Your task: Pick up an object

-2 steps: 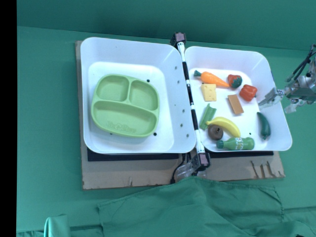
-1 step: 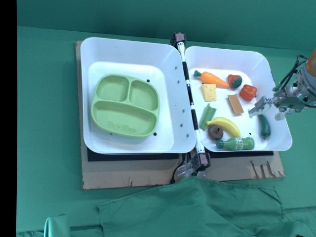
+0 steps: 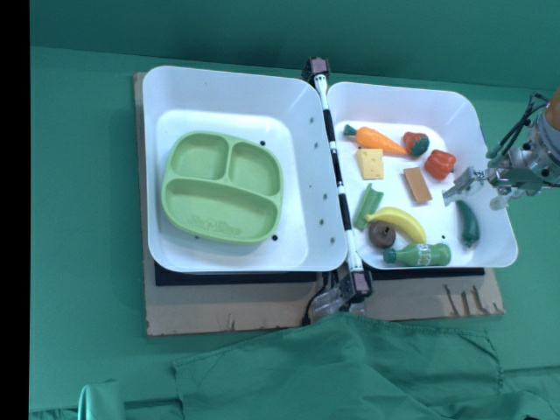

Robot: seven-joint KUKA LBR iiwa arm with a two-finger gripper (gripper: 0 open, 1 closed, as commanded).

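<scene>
We look down on a green-draped tabletop (image 3: 79, 191) bearing two shallow white plastic bins side by side. In the left bin (image 3: 302, 173) rests a pale green three-compartment plate (image 3: 222, 186). The right bin (image 3: 455, 108) holds a scatter of toy foods: an orange carrot with a green top (image 3: 378, 137) near the far edge, a red strawberry (image 3: 416, 143) just beside it, an orange-red bell pepper (image 3: 439, 163), a yellow cheese wedge (image 3: 370, 163), a tan cracker-like slab (image 3: 417, 185), a green pea pod (image 3: 368, 206) along the bin's left wall, a yellow banana (image 3: 401, 221) touching a brown round piece (image 3: 381, 233), a green bottle (image 3: 420, 255) lying along the near edge, and a dark green pepper-like vegetable (image 3: 469, 223) near the right wall. The grey arm's two-finger gripper (image 3: 468, 183) hangs over the right bin's right side, just above the dark green vegetable; its fingers appear slightly parted with nothing between them. A rumpled green cloth (image 3: 350, 370) lies at the tabletop's near edge.
</scene>
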